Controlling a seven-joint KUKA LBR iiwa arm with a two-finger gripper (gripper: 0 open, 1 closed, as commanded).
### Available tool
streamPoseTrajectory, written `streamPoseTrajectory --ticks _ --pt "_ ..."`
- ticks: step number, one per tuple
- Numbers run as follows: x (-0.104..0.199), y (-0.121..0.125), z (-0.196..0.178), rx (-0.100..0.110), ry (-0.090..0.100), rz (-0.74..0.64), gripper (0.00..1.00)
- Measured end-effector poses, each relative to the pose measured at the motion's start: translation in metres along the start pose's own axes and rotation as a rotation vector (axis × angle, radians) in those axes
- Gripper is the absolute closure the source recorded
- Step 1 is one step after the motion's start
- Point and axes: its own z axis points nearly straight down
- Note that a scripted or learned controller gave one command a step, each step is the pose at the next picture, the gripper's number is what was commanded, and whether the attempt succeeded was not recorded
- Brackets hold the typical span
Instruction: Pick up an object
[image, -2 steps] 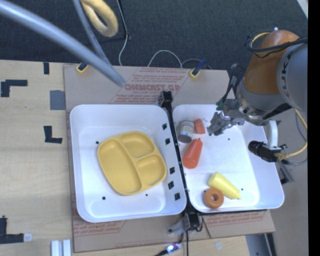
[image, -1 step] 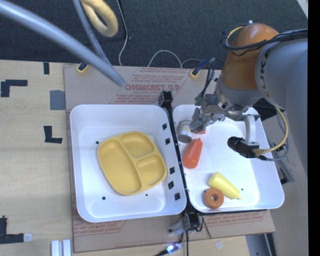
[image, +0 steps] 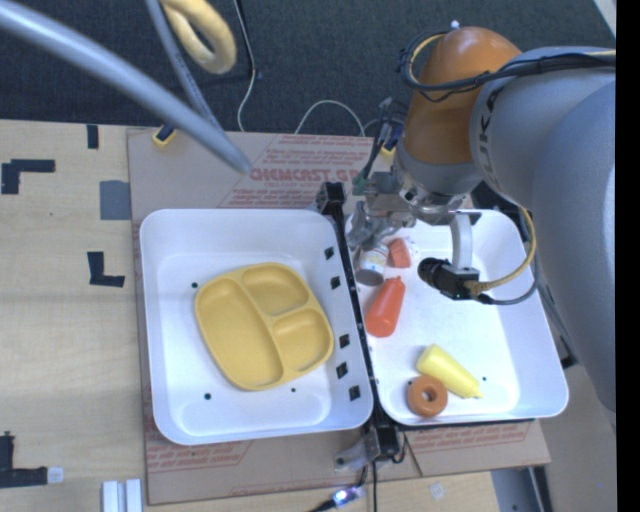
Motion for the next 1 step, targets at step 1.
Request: streamPoseTrajectory --ticks 1 --pt "0.0448 0.0099 0.0143 0.002 -0.002 0.001 1.0"
